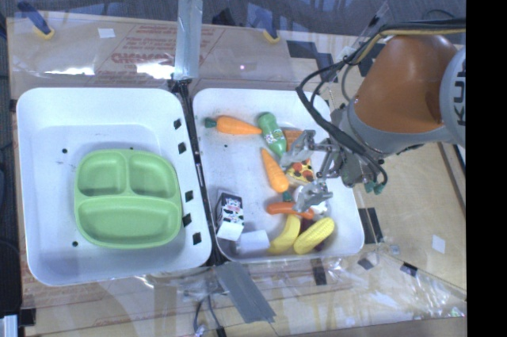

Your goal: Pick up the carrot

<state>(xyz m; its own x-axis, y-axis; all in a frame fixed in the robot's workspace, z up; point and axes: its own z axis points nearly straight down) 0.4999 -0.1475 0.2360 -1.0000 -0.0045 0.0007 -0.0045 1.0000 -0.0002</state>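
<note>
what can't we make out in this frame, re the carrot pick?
- Gripper: whether it holds anything; its metal parts blend into the toys below, camera view.
- Small orange piece: carrot or not, partly under the gripper.
- Milk carton: print too small to read.
- Arm: cut off by the right edge.

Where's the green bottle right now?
In the camera view, the green bottle lies in the right bin near its far wall, just right of a carrot and left of the hand.
</note>
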